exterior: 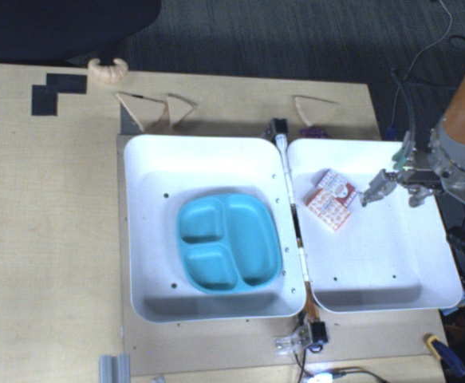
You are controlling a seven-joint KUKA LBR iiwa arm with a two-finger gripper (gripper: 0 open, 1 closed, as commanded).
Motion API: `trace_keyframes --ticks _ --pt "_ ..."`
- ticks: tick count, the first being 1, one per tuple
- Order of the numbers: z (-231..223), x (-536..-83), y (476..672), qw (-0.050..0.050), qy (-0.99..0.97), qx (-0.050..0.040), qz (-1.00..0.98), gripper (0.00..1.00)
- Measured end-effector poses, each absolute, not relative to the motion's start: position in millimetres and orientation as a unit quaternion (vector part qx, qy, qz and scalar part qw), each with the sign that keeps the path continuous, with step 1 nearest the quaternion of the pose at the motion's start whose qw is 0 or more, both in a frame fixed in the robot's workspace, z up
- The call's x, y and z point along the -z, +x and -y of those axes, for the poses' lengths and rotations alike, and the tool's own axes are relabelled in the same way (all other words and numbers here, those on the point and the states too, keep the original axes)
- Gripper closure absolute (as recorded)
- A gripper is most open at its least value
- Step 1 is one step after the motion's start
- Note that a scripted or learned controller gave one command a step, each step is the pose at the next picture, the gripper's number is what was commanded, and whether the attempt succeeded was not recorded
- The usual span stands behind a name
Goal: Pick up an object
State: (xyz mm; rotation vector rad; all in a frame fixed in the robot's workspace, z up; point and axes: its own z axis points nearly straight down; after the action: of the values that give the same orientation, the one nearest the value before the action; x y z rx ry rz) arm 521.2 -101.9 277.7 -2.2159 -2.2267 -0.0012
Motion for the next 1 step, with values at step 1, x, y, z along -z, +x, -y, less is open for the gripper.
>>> trace_keyframes --ticks 1 --pt "144.8 -154.7 550.0 0.000 -0.707 -0.0001 0.708 0.00"
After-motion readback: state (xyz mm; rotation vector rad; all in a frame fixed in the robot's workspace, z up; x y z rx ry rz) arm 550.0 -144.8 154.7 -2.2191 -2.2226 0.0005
